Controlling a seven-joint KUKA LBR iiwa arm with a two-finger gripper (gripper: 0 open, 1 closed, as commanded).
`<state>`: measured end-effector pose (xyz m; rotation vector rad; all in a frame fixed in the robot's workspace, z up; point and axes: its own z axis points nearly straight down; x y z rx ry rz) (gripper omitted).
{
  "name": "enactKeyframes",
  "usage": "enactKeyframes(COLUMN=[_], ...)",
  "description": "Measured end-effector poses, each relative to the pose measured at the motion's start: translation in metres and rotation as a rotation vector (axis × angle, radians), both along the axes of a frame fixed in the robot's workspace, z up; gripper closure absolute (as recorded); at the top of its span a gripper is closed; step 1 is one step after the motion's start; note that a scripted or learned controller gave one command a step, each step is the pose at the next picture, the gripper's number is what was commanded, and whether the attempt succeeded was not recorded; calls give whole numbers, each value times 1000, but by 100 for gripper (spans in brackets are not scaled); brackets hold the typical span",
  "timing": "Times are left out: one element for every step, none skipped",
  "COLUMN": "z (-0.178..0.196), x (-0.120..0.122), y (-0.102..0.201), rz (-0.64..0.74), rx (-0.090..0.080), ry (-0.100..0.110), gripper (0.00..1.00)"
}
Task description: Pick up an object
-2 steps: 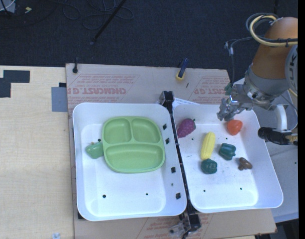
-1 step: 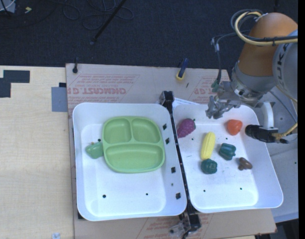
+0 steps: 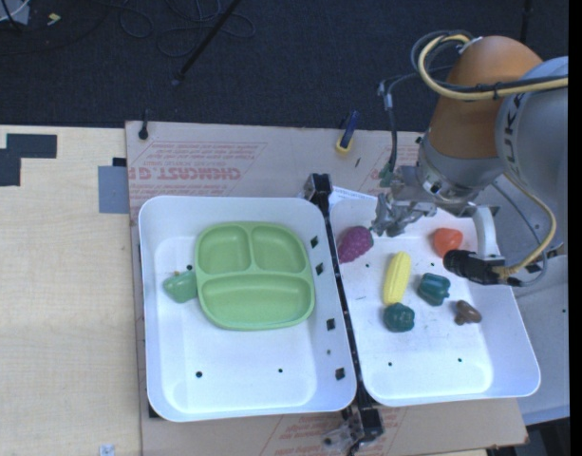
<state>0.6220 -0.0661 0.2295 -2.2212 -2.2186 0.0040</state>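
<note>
Over the right-hand shallow white bin (image 3: 518, 369), the tool (image 3: 393, 218), grip state unreadable, hovers near the yellow plastic corn cob (image 3: 397, 277), which lies just below it, long axis roughly upright in view.

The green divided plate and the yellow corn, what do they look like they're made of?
Green divided plate: likely moulded plastic, matte, even colour, rounded compartment edges. Yellow corn: probably a plastic or rubber toy, uniform yellow with a slight sheen; which of the two is unclear.
</note>
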Motion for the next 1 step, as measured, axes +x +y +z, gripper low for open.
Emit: enactKeyframes(z=[5], x=[-1], y=[38], rz=[0], rx=[0], ry=[-1], gripper=[100])
